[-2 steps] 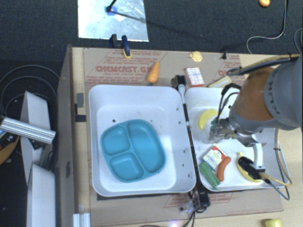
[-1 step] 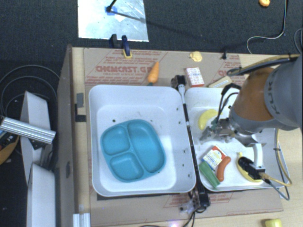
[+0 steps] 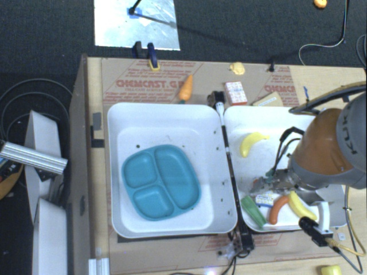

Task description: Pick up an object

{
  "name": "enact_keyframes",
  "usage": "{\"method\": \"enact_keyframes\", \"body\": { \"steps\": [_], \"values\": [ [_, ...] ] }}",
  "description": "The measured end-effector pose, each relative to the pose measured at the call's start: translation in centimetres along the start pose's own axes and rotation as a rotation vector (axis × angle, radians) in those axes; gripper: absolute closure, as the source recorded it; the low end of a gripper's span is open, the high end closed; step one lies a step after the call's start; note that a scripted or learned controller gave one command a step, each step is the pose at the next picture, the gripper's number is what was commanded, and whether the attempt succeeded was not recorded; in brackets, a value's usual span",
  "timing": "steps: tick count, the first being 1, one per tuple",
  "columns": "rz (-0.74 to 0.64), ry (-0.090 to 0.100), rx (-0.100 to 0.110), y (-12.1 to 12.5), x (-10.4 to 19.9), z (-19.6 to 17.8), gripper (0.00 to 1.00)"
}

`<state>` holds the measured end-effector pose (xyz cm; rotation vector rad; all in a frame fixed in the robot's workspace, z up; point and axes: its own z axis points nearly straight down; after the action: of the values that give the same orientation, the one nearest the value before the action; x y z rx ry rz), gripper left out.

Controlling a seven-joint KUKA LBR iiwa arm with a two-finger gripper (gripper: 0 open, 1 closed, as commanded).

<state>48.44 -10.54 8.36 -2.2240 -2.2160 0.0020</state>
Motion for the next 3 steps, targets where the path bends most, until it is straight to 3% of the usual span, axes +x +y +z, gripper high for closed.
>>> {"method": "enact_keyframes", "body": {
  "steps": [1, 2, 3],
  "values": [
    [-0.008, -0.005, -0.013, 9.1, -3.8, -0.6, 0.0],
    [-0.013, 0.001, -0.006, 12.1, 2.1, -0.1, 0.0],
    [0.002, -0.001, 0.004, 4.2, -2.8, 0.0, 0.0]
  ]
}}
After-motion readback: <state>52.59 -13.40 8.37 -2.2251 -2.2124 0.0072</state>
